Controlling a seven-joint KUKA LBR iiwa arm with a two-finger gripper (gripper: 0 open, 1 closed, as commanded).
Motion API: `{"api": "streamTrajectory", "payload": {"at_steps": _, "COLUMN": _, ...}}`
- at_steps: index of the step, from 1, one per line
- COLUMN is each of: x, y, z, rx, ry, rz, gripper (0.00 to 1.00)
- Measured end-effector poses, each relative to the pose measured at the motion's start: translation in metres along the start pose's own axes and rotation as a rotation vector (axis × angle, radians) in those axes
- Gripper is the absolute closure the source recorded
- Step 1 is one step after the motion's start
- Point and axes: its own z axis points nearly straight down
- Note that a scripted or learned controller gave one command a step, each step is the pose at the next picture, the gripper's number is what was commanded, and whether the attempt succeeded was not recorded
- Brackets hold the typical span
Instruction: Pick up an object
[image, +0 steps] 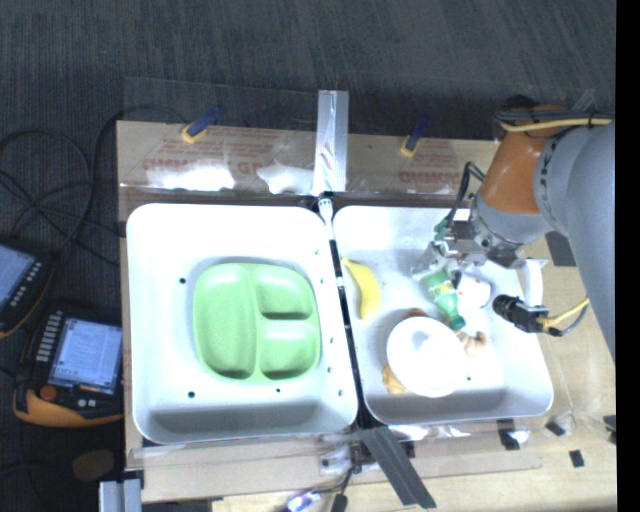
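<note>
My gripper (447, 262) reaches into the right bin (380, 225) from the upper right, hanging low over a green object (444, 297). A small white item (474, 293) lies just right of that green object. A yellow banana (364, 287) rests by the bin's left wall. A white round plate or bowl (430, 357) sits at the bin's front, with a tan piece (474, 341) at its right and an orange-brown bit (391, 379) poking out at its left.
The left bin (160, 300) holds a green divided plate (257, 319). A metal bar (331, 140) stands upright behind the divider between the bins. Blue and yellow clips (203, 123) sit on the back board. Cables and a tablet (85, 352) lie on the floor at left.
</note>
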Motion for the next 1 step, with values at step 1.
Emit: {"api": "streamTrajectory", "payload": {"at_steps": 1, "x": 0.0683, "y": -0.0254, "z": -0.1207, "rx": -0.001, "ry": -0.002, "rz": 0.002, "gripper": 1.00}}
